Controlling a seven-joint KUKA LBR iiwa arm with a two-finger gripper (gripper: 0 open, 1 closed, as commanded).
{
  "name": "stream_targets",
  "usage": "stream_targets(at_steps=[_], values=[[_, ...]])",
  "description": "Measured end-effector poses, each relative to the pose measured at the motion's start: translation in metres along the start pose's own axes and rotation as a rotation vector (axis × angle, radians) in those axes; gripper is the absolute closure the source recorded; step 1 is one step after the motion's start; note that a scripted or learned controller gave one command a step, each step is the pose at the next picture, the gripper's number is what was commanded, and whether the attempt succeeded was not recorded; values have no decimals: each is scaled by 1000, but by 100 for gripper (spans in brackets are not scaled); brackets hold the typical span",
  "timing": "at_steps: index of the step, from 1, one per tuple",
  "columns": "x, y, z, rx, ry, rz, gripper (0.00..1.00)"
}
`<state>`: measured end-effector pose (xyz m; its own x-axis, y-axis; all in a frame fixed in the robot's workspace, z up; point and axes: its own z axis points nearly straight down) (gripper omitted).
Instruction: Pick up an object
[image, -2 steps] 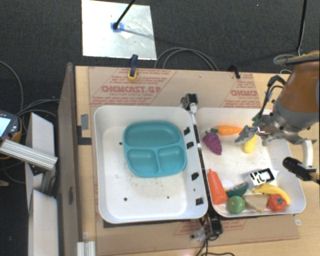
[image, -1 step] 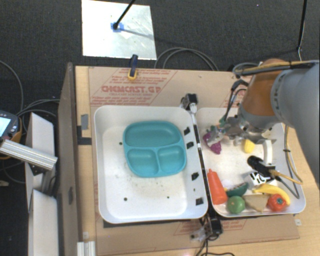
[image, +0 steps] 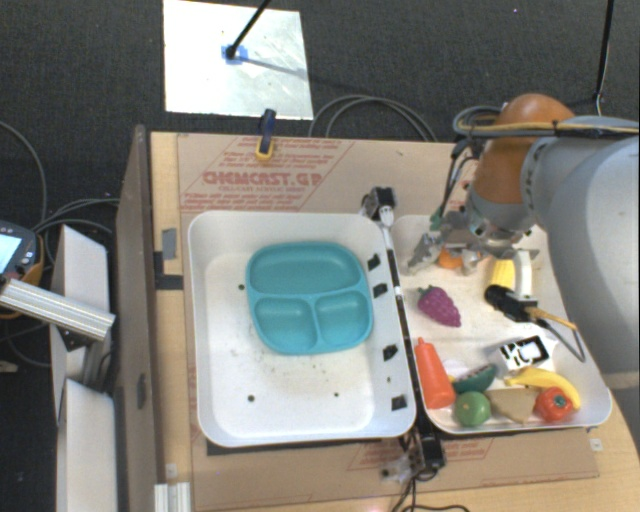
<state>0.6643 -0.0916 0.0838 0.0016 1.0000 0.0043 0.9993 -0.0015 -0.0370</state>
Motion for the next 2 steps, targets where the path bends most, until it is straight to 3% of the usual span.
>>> stream_targets(at_steps=[1,2], values=[[-2,-2,-7,-6,-5,0,100],[-2,-2,-7,-8,-5,-2,0]])
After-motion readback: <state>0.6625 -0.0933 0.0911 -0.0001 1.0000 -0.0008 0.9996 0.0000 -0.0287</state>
